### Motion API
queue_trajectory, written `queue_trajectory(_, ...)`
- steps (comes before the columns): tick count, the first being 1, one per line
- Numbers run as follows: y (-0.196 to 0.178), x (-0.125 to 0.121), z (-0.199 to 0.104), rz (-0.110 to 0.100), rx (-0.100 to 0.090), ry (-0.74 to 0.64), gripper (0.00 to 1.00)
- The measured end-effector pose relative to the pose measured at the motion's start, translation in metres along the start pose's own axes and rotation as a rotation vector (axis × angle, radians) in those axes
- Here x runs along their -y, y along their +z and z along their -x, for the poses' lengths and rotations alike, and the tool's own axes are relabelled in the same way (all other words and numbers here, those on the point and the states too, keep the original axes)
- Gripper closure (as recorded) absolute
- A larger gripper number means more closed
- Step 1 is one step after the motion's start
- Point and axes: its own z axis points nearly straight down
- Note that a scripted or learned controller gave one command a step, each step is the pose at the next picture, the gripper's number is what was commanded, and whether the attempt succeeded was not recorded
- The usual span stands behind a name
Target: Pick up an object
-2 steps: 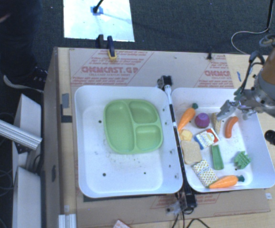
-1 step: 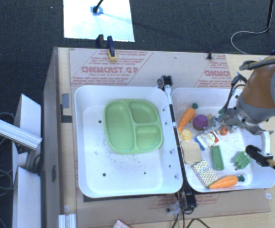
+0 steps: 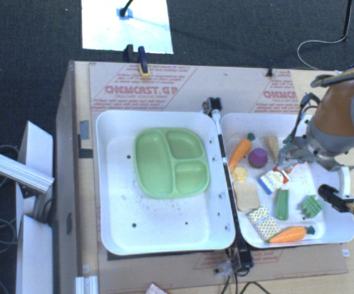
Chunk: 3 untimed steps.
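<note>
Hovering low in the right bin (image 3: 348, 228), the gripper (image 3: 285, 156) hangs just above the small white carton (image 3: 273, 180), right of the purple ball (image 3: 258, 157); whether it is clenched cannot be told.

A single fixed camera is looking down at a slant from above the bench (image 3: 165, 81), taking in both white bins: the left bin (image 3: 112, 225) and the right bin (image 3: 342, 228). It is sitting far enough back to include dark floor beyond. The arm (image 3: 342, 112) is entering from the right edge.
</note>
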Motion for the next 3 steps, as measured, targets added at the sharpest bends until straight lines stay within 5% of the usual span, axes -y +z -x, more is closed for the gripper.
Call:
queue_trajectory(1,-0.089,-0.021,-0.024,-0.005,0.0,-0.002,1.0)
queue_trajectory(2,-0.088,-0.02,-0.024,-0.007,-0.001,-0.002,0.0)
queue_trajectory(3,0.012,-0.044,-0.041,-0.006,0.004,0.002,0.0)
